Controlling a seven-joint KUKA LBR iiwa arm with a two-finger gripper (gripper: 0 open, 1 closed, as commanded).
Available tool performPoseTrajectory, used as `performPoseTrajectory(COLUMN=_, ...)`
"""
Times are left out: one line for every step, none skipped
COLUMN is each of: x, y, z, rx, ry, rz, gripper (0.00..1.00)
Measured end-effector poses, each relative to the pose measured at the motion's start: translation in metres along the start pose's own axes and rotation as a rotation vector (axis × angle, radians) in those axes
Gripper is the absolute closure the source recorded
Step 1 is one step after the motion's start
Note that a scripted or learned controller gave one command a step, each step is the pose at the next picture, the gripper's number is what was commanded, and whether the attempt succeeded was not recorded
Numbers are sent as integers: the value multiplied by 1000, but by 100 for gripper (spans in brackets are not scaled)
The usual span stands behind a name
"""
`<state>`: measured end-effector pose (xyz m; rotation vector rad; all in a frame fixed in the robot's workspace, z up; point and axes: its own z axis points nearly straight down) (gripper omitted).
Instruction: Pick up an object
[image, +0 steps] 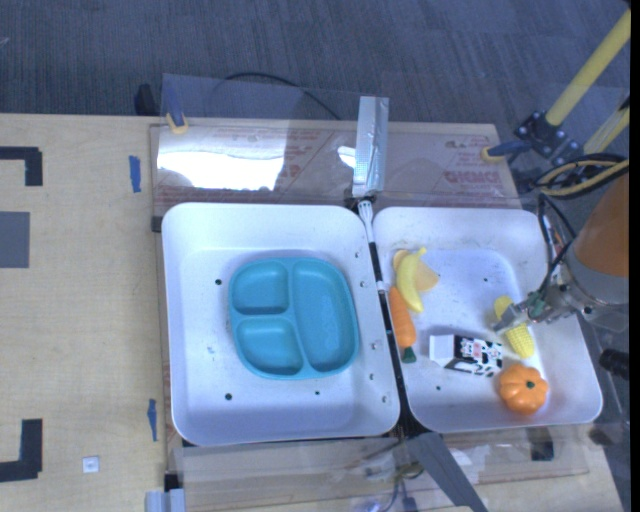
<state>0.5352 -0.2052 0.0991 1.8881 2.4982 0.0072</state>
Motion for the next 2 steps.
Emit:
performPoseTrajectory(x=-7, y=-37, z=12, rx=7, ry=7, rz=112, gripper=100)
performPoseTrajectory(x=67, y=-34, z=-108, rx=0, ry=2, rz=216, gripper=100)
